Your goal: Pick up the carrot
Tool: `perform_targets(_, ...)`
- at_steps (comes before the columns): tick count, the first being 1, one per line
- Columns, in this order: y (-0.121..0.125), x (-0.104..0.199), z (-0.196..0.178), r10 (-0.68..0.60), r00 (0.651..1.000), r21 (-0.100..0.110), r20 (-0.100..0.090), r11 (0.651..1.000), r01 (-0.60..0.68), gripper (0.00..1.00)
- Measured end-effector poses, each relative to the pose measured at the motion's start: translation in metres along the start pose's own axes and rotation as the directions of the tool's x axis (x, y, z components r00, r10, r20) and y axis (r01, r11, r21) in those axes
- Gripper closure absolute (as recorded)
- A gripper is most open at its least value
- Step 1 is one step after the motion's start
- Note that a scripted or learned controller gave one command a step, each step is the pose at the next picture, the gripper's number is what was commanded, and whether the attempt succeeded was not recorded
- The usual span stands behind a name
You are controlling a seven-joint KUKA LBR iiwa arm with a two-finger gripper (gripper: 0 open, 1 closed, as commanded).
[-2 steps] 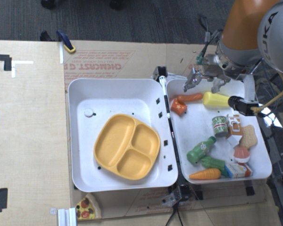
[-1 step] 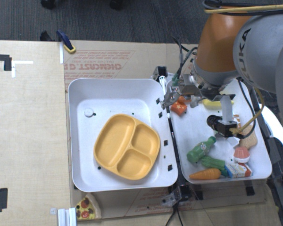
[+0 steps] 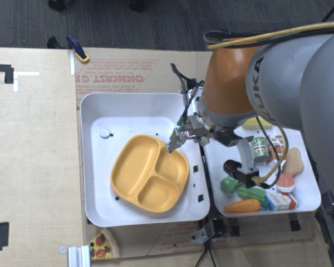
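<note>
Carrot (image 3: pixel 242 206): orange, lying flat at about 6 o'clock in the right bin (image 3: pixel 310 196), near the front wall, well apart from the claw.

Worktop (image 3: pixel 28 166): pale surface at far left, bearing black corner marks; a brown cardboard sheet (image 3: pixel 117 74) with reversed red lettering lies under the bins.

Pizza-slice toy (image 3: pixel 100 247): on the cardboard, just outside the left bin's 7 o'clock corner.

Left bin (image 3: pixel 92 149): shallow, white. A small white round piece (image 3: pixel 104 133) sits at 10 o'clock. A yellow three-compartment plate (image 3: pixel 149 173) lies at centre, tilted.

Claw (image 3: pixel 175 141): thin metal fingertips over the plate's 1 o'clock rim; whether spread or closed cannot be told at this size; nothing seen between them.

Arm (image 3: pixel 278 77): grey with orange band, covering the right bin's upper part.

Right bin, other contents: green toy (image 3: pixel 240 189) just above the carrot; green-labelled can (image 3: pixel 260 148) at centre; small carton (image 3: pixel 278 200) just right of the carrot; tan oblong piece (image 3: pixel 293 161) at 3 o'clock.
</note>
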State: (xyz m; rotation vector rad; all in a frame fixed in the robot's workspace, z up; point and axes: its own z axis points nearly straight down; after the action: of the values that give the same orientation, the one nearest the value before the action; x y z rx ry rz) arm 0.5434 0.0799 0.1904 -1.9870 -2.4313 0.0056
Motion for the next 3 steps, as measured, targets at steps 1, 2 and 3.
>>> perform_targets(1,0.040,0.043,0.098,0.169,0.986,-0.002,0.000,0.986,-0.169,0.00)
perform_targets(2,0.039,0.040,0.091,0.175,0.985,0.004,0.002,0.985,-0.175,1.00)
perform_targets(3,0.000,0.068,0.036,0.417,0.909,0.001,0.001,0.909,-0.417,1.00)
